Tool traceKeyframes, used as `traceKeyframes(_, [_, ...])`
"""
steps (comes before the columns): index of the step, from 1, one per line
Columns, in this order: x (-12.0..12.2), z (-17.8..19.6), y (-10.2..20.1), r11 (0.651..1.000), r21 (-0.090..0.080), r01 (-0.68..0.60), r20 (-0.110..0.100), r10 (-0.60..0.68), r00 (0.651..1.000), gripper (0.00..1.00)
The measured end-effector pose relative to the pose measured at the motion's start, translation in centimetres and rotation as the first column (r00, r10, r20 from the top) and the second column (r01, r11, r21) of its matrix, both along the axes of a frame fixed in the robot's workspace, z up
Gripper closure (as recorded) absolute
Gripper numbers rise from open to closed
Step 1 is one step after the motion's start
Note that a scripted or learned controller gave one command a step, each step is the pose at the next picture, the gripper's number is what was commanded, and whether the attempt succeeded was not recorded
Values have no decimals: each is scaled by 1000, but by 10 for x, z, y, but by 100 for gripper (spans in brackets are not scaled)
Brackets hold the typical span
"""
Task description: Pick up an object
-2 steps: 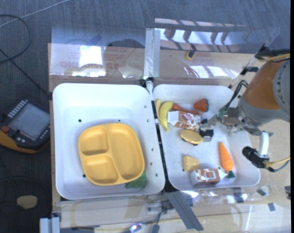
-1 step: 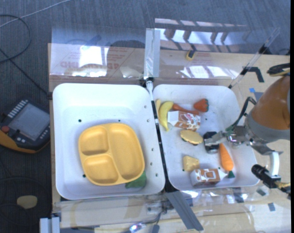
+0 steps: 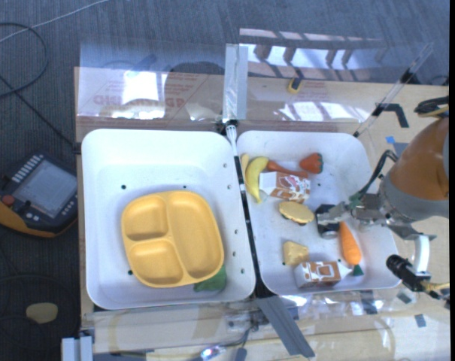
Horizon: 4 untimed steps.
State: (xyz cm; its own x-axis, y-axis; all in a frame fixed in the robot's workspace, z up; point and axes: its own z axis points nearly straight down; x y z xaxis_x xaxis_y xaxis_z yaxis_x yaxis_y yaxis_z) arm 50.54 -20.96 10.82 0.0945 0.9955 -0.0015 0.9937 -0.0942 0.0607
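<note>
Carrot (image 3: 350, 245), orange with a green tip, lies in the right bin (image 3: 362, 153) near its front right corner, just beside the gripper (image 3: 329, 220), whose finger state I cannot tell; it looks like a light, stiff plastic toy, smooth and apt to roll, so its thicker middle seems the best place to grip across. Nearest the front edge stands a small carton (image 3: 317, 274); behind it a cheese wedge (image 3: 293, 252); farther back a banana (image 3: 255, 177) by the left wall; a yellow tray (image 3: 172, 237) sits in the left bin (image 3: 107, 156).
</note>
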Motion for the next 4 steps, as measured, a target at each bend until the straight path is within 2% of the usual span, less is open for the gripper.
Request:
traceKeyframes(1, [-10, 72, 74, 986, 6, 165, -64, -164, 984, 0])
traceKeyframes(2, [-23, 31, 7, 971, 4, 241, -64, -240, 969, 0])
traceKeyframes(3, [27, 177, 84, 1000, 5, -7, -62, 7, 998, 0])
traceKeyframes(4, [86, 78, 84, 999, 4, 33, -64, -32, 997, 0])
